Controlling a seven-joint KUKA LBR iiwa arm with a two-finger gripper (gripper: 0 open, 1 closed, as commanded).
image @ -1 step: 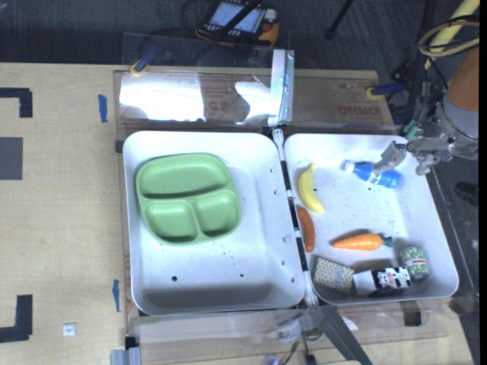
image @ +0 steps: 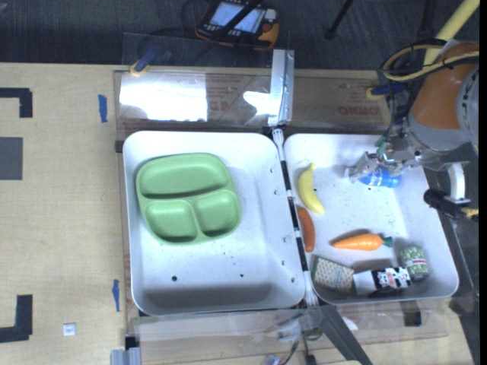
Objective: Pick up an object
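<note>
The right bin (image: 426, 226) holds a yellow banana (image: 307, 189), a reddish sausage (image: 307, 229), an orange carrot (image: 358, 242), a patterned pouch (image: 334, 274), a small cow-print bottle (image: 386, 279) and a green can (image: 415, 261). My gripper (image: 374, 166) hangs over the far right part of this bin, reaching in from the right. A small blue thing (image: 380, 179) lies right under its tip; whether it is touched or held is unclear.
The left bin (image: 251, 272) carries a green divided tray (image: 189, 195). A metal divider (image: 281, 90) and a clear sheet stand behind the bins. A handheld pendant (image: 236, 21) lies at the back. The arm's orange band (image: 441, 101) sits at the right edge.
</note>
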